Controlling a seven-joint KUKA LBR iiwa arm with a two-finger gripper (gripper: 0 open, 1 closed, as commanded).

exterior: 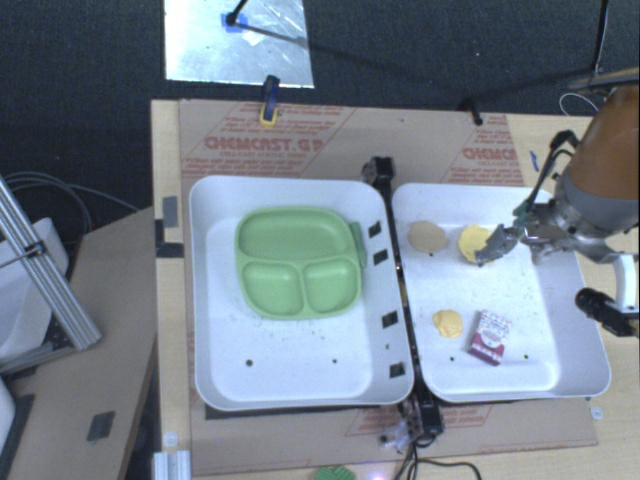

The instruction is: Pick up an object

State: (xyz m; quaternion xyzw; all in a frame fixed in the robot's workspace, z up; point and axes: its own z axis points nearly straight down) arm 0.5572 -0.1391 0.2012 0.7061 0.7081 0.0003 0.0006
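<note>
The right bin (560, 298) holds a tan round piece (428, 236), a yellow piece (471, 240), a smaller yellow piece (447, 322) and a red and white box (490, 337). My gripper (497, 244) reaches in from the right and sits low at the yellow piece's right edge, touching or just over it. Nothing is visibly held. The grey arm with its orange band (610, 148) rises at the bin's right side.
The left bin (215, 358) holds a green divided tray (298, 263). A black divider with clips (392, 268) runs between the bins. A dark part of the arm (605, 311) overhangs the right bin's right rim.
</note>
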